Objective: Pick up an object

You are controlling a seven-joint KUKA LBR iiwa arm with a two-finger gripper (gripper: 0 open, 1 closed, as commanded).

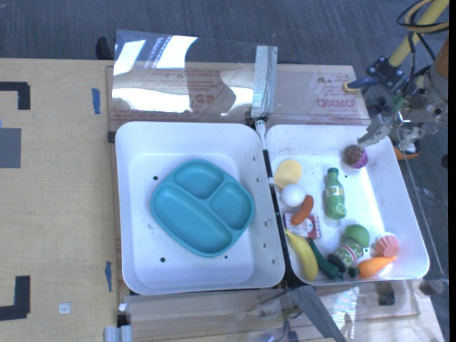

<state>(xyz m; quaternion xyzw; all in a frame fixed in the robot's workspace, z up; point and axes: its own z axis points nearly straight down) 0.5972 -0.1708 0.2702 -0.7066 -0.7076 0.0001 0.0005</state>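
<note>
- While the gripper hangs at the right bin's 1 o'clock corner, finger state: cannot tell.
- Nearest target: purple ball, just at 7 o'clock of it.
- Judged light, round, likely to roll; pinch across its middle.

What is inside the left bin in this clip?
The left bin holds one teal divided plate with three compartments, lying flat. Whatever might sit under the plate is covered and cannot be seen.
</note>
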